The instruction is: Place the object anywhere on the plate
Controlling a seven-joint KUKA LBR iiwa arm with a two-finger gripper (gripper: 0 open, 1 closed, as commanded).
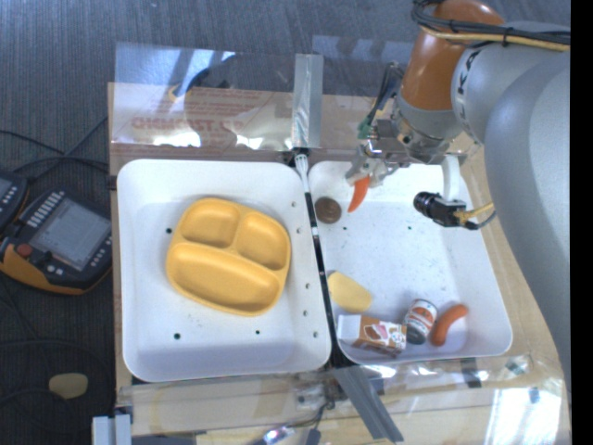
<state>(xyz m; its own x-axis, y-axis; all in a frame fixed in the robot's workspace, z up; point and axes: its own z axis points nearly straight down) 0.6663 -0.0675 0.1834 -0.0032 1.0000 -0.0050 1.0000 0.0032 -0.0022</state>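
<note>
Camera view is showing a small orange carrot (359, 194) hanging tip-down between the jaws (367, 172), which are clamping on its upper end above the far left corner of the right bin (482, 276). The carrot is sitting clear of the bin floor, just beside a brown round disc (328, 210) lying near the divider.

The carrying step looks to be in hand: the object is gripped and raised, but it is not yet over the yellow plate (229, 253), which is lying in the middle of the left bin (139, 276), well apart from the carrot.

Next, the arm (445, 54) is likely needing to travel leftward across the divider, keeping the carrot high enough to clear the bin walls, then lower over one of the plate's compartments before letting go.

A cheese wedge (349, 291), a packet (378, 334), a small can (421, 320) and a sausage (448, 322) are resting toward the near side of the right bin.
</note>
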